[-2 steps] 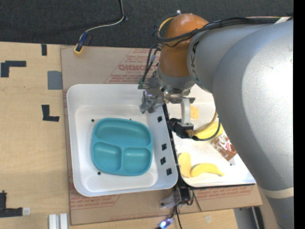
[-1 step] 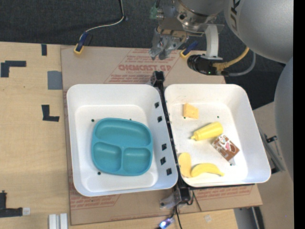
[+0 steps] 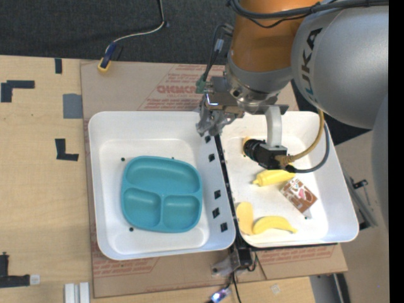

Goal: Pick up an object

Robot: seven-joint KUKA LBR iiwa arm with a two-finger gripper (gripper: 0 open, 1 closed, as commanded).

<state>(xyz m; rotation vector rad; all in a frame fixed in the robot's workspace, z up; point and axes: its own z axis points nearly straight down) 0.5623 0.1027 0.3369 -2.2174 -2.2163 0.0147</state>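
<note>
My gripper [image 3: 211, 122] hangs below the orange wrist, over the back end of the divider between the two bins. In the right bin [image 3: 328, 226] lie a yellow banana-shaped piece [image 3: 272, 177], a second curved yellow piece [image 3: 275, 225], a small yellow wedge [image 3: 243, 213] and a brown and red packet [image 3: 299, 195]. All of these sit toward the front of the bin, apart from the gripper. Nothing shows in the gripper. A teal divided plate [image 3: 161, 194] lies in the left bin [image 3: 104, 144].
A black fitting with an orange hose [image 3: 260, 151] hangs from the arm over the right bin's middle. The large grey arm covers the back right corner. A black cable with a yellow and blue plug [image 3: 108, 58] lies on the bench behind the bins.
</note>
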